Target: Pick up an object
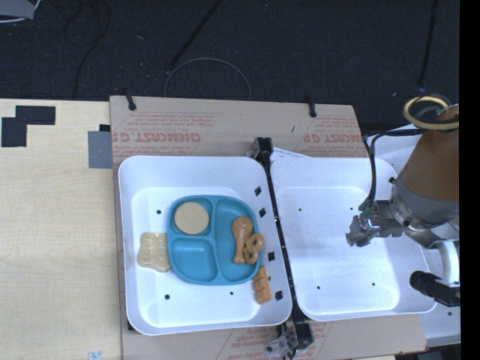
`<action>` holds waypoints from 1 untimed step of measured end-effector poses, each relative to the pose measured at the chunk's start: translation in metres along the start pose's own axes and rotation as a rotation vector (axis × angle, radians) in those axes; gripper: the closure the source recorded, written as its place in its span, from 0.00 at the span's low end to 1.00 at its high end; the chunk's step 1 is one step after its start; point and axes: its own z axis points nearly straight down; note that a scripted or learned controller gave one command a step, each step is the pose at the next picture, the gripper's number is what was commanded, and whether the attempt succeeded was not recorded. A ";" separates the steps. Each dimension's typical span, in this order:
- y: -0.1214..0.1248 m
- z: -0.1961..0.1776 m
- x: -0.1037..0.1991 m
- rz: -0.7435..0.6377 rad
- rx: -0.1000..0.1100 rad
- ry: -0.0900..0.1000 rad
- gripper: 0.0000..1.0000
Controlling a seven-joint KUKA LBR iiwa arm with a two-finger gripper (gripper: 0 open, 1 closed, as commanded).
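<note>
The arm point(431, 178) reaches in from the right and its fingers point(361, 229) hang low over the right bin point(330, 291), close to that bin's right side. The fingers look dark and small from above; whether they are spread or closed cannot be told, and nothing is seen between them.

All the objects lie well to the left of the fingers, across the divider, in the left bin point(139, 193). A blue divided tray point(199, 265) sits in the middle of that bin. In its upper left compartment rests a round tan disc point(190, 217). In its right compartment, the one nearest the fingers, lies a tan bone-like piece point(241, 235) with a brown pretzel shape point(253, 247) touching it at its lower right.

Just outside the tray, at its lower right corner and near the divider, lies a small orange-brown piece point(261, 285). On the far side of the tray from the fingers, touching its left edge, sits a pale cream-coloured lump point(154, 251).

Both bins rest on a cardboard sheet point(225, 126) on the table point(52, 238)
</note>
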 end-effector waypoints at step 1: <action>0.001 -0.025 -0.001 -0.001 0.001 0.000 1.00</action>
